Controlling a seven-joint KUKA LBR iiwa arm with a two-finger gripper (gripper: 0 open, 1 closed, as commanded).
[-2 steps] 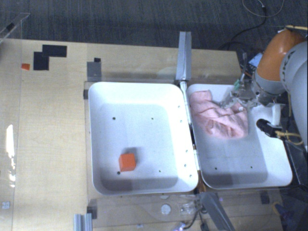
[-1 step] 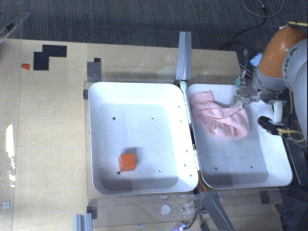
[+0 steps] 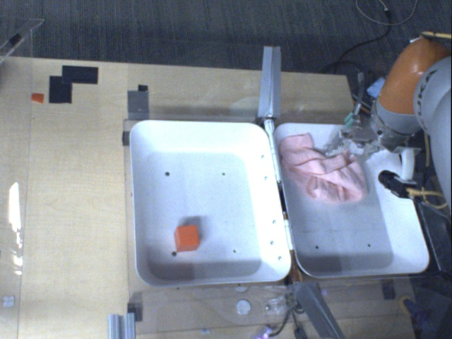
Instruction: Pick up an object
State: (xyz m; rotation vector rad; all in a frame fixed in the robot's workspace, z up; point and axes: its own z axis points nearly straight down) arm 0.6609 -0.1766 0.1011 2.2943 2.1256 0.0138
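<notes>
A crumpled pink cloth (image 3: 321, 174) lies in the upper left part of the right bin (image 3: 367, 249). My gripper (image 3: 351, 145) is low over the cloth's upper right edge, touching or almost touching it, with the grey arm and its orange band reaching in from the right. A small orange block (image 3: 187, 238) rests in the lower left area of the left bin (image 3: 212, 154), far from the gripper.
A grey metal divider post (image 3: 269, 83) stands between the bins at the back. Black blocks (image 3: 70, 81) and a small orange piece (image 3: 37, 98) lie on the wooden bench at the far left. Cables (image 3: 413, 189) hang by the right bin's right rim.
</notes>
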